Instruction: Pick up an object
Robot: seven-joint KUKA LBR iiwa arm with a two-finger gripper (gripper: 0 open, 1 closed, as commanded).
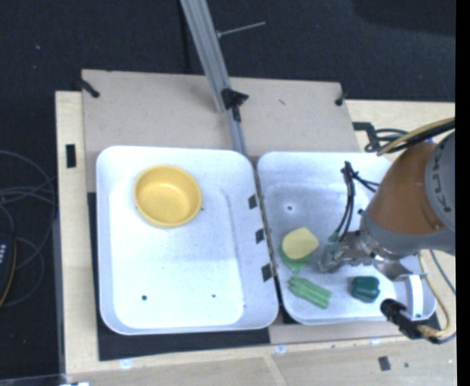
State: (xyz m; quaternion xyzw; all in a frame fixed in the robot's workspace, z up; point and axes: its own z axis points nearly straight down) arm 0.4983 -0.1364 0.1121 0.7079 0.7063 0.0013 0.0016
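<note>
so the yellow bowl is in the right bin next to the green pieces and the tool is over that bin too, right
Not quite. The camera view shows the yellow bowl alone in the left bin, not the right one. The rest holds: the green pieces lie in the right bin, beside a yellow block, and the tool is over that bin.

The arm point(412, 203) hides much of the right bin point(299, 175) — pincer point(331, 260) fingers too blurred to read.

Yellow bowl point(167, 195) upright, upper left of frame. Pale yellow lump point(299, 244), ridged green piece point(311, 292) lying slanted, dark green block point(365, 288), all lower right, near together.
</note>
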